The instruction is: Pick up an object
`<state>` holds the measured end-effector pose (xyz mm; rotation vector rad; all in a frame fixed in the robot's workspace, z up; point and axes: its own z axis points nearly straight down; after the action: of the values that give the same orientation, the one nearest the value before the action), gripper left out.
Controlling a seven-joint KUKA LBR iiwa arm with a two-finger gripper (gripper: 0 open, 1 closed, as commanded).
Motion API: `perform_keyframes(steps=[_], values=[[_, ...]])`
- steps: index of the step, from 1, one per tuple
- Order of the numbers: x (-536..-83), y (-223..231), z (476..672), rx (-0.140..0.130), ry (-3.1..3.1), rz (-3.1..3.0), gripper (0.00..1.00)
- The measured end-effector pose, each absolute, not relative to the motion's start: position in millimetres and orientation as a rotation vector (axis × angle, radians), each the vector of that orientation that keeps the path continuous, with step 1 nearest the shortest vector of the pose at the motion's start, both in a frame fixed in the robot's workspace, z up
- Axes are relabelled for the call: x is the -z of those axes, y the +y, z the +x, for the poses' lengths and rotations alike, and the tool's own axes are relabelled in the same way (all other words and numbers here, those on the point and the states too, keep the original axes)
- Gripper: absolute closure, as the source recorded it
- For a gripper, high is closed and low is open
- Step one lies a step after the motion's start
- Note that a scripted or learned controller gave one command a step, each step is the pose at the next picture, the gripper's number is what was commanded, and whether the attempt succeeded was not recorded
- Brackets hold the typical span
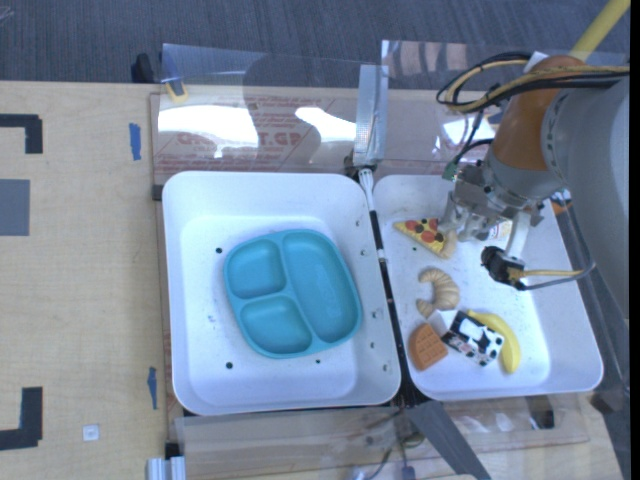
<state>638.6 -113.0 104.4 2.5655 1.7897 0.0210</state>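
Note:
My gripper [482, 226] hangs low over the back part of the right bin [570, 363], just right of a toy pizza slice [424, 233] and close to its end. In front of it lie a croissant [438, 288], a brown waffle piece [427, 347], a black-and-white toy [473, 337] and a yellow banana [507, 343]. Nothing is visibly held. The wrist and its cables hide the gripper's tip.
The left bin [190, 268] holds a blue three-compartment plate [291, 291]. A clear plastic wall [370, 118] stands behind both bins. The grey arm with its orange band [535, 133] fills the upper right, over the right bin's far corner.

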Motion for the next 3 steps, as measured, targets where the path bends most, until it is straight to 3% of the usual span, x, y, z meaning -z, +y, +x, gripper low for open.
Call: perform_keyframes(steps=[1,2,3], values=[[-187.8,-29.1,639.6,-0.008,1.588,2.709,1.0],[-212.4,-27.0,592.2,0.002,1.821,2.562,1.0],[-222.7,29.9,523.5,0.0,1.935,2.479,1.0]])
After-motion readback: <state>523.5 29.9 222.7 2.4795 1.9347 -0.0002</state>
